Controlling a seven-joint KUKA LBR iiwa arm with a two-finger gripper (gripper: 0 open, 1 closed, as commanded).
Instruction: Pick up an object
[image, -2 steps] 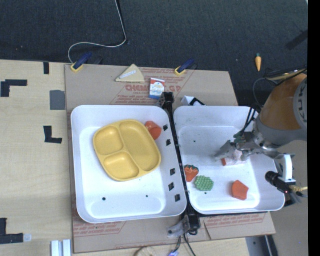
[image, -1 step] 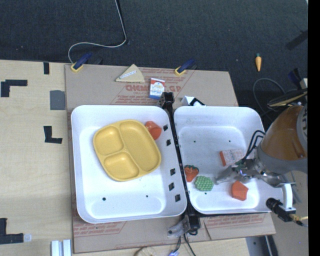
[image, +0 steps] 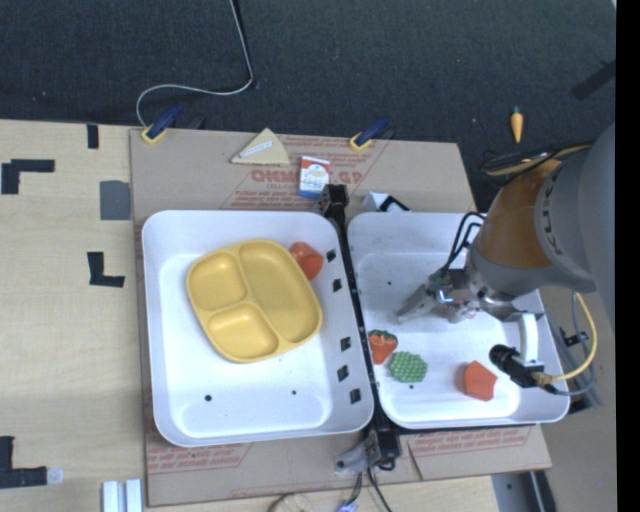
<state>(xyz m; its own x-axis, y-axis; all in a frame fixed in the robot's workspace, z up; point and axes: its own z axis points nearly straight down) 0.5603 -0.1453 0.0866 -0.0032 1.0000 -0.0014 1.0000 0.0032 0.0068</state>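
- Arm (image: 535, 225): grey, orange-banded above the wrist, entered from the right and bent down over the right bin.
- Left bin (image: 170, 400): white and shallow, lying well to the left of the fingers, across the central divider.
- Right bin (image: 400, 240): white and shallow; the fingers are held low above its middle floor.
- Yellow plate (image: 255, 298): three compartments, set in the left bin, far left of the fingers.
- Gripper (image: 425, 300): pointed leftward and down; whether the fingers are spread or closed cannot be told, and nothing is seen between them.
- Red block (image: 479, 381): below and to the right of the fingertips, near the bin's front wall.
- Green object (image: 407, 368): round and textured, below the fingertips and just left of them; judged the nearest candidate.
- Orange-red object (image: 382, 346): a strawberry-like piece, just beside the green one, below-left of the fingertips, close to the divider.
- Red object (image: 308, 259): at the plate's upper-right edge, well left of the fingers.
- Step in hand: judged to be the approach, with no grasp made.
- Next move: a short shift toward the front wall and a descent over one piece is called for.
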